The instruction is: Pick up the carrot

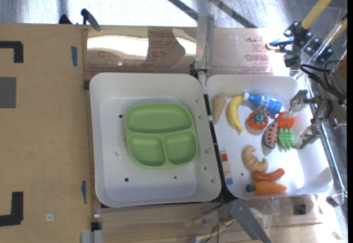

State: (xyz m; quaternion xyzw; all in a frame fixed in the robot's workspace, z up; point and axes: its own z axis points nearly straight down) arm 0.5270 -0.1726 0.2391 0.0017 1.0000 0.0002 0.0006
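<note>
The carrot (270, 187) lies flat near the front edge of the right bin (314, 178), its green tip toward the divider, just beside a red chili pepper (268, 175) and close to a croissant (253, 158). Nothing has lifted it — the pick is judged not yet begun.

The gripper (305, 119) hovers at the bin's right wall, well apart from the carrot, nearer the green toy (285, 139) and watermelon slice (270, 136). Its two fingers stand spread, with nothing between them.

Remaining steps — travel toward the front of the bin, descend over the carrot, close, lift. The left bin (105, 142) holds a green divided plate (161, 134).
</note>
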